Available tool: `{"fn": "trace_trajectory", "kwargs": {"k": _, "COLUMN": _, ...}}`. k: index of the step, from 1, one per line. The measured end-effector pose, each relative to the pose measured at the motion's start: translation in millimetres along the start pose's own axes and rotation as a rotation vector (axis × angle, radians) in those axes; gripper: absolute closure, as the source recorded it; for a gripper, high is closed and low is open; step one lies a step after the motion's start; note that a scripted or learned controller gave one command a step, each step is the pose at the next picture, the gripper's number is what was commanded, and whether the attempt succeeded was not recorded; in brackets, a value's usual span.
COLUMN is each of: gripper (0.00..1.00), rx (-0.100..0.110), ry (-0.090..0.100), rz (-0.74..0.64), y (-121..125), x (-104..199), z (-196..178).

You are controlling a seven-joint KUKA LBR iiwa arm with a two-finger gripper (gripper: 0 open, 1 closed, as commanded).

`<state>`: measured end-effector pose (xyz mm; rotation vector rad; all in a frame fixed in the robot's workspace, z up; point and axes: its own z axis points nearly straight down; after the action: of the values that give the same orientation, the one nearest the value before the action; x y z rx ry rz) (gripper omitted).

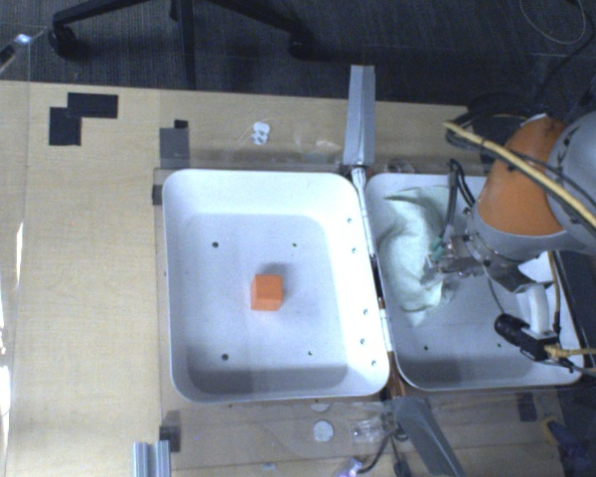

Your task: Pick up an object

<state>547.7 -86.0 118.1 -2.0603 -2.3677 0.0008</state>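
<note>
The crumpled white cloth (409,251) right of centre looks soft and light; pinch a raised fold. Whether the gripper (445,263) is parted, I cannot tell.

Wooden bench (79,266), two white bins (194,207)

Robot arm (566,182) entering over the right-hand bin (477,361): grey rounded casing is showing at its outer end, with a bulbous orange band (517,192) sitting just beyond it, toward the bin. A pale yellow cable (536,172) is running across the orange band. Dark cables are looping beside it, and a metallic gripper (445,258) is projecting over the bin.
</note>
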Motion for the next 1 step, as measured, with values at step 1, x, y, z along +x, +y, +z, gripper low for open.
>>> {"fn": "trace_trajectory", "kwargs": {"k": 1, "gripper": 1.00, "rx": -0.008, "ry": -0.001, "rz": 0.191, "y": 4.4, "x": -5.5, "z": 20.9}}
